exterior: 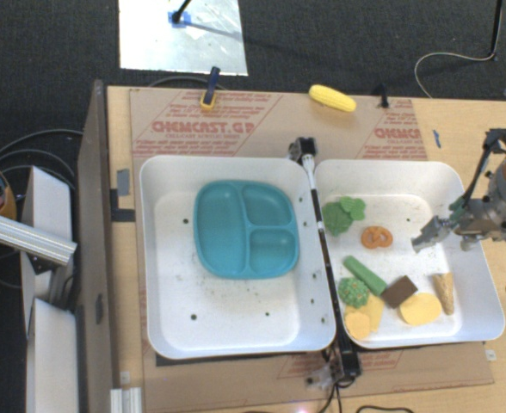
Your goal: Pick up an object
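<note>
Poised over the right bin (pixel 459 179) near a pretzel (pixel 376 237), tool (pixel 427 236) of grip state impossible to tell.

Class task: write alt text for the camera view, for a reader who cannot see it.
A grey robot gripper hangs over the right bin, which holds toy foods including a pretzel and broccoli. The left bin holds a teal divided plate.

A teal tray (pixel 244 231) sits in a white bin (pixel 171 317); nearby, green broccoli (pixel 342 214), an orange pretzel (pixel 376 237), a brown block (pixel 399 292).
</note>
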You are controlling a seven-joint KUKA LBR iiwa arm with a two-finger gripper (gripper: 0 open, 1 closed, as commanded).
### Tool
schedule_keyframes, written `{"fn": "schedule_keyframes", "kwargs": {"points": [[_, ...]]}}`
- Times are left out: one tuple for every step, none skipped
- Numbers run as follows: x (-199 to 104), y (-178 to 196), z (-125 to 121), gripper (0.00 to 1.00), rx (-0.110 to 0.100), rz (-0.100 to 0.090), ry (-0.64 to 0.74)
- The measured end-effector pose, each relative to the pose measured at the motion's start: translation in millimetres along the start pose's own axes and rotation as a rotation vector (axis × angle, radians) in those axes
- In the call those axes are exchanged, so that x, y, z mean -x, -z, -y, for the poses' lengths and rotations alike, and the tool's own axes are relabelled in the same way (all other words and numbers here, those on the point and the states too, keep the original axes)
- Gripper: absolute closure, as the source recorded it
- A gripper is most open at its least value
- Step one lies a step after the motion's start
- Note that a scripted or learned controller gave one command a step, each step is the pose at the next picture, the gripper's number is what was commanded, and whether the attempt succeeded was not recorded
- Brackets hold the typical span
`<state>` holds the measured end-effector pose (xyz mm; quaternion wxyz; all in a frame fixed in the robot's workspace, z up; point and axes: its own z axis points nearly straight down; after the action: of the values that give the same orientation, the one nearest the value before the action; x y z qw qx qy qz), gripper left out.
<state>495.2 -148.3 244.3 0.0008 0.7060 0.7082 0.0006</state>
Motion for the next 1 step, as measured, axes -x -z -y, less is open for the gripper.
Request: {"fn": "schedule_keyframes", "kwargs": {"points": [[-39.5, -142.6, -16.5, 0.00, -0.012, -0.005, 0.004]]}}
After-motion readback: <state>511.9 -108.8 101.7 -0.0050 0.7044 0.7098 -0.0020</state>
